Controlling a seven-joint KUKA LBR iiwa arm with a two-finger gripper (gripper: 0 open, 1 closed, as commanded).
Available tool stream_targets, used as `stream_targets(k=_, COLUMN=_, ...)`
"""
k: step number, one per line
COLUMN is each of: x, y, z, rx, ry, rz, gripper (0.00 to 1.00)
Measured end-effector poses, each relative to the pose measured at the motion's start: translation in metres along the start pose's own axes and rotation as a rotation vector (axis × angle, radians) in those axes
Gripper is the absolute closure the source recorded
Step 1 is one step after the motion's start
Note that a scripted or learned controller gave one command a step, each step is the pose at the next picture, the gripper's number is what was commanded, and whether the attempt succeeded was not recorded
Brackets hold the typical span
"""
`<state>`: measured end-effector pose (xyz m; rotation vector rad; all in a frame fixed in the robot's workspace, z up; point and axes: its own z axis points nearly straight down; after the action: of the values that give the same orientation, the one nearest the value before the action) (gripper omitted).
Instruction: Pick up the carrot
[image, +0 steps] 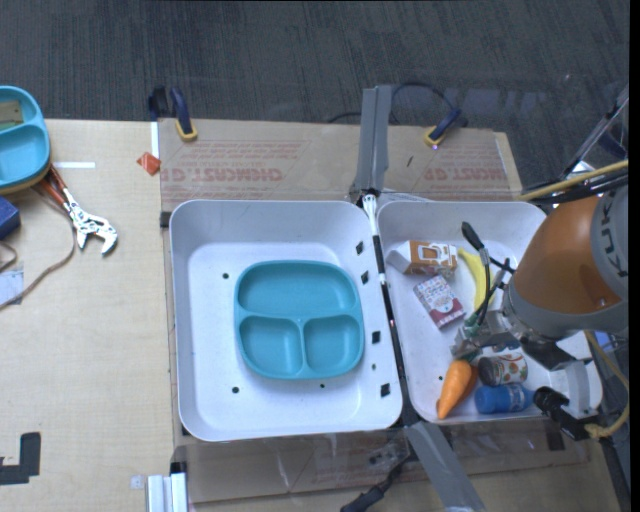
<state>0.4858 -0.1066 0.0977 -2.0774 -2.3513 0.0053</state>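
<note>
- Nearest the camera, the carrot (455, 388) lies at the front of the right bin (425, 330), tip toward the bin's front wall, its thicker end angled up toward the arm.
- Just beside it sit a small can (503, 369) and a blue object (503, 400); farther back lie a banana (477, 277), a red-and-white packet (438, 301) and a small carton (432, 258).
- Over in the left bin (200, 330) rests a teal divided plate (299, 319), well apart from the carrot.
- For a good pick, I judge the hand (478, 340) should come down across the carrot's middle, closing across its width and staying clear of the can beside it.
- Whether the hand is spread or pressed together I cannot tell: the wrist and the orange band (565, 260) cover most of it, and the dark parts below blur into the clutter.
- Contact between hand and carrot cannot be judged either.
</note>
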Motion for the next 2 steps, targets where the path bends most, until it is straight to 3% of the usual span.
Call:
stream_targets(k=1, x=0.0, y=0.0, z=0.0, rx=0.0, ry=0.0, rz=0.0, gripper=0.0)
stream_targets(k=2, x=-0.012, y=-0.01, z=0.007, rx=-0.004, ry=-0.001, rz=-0.058, gripper=0.0)
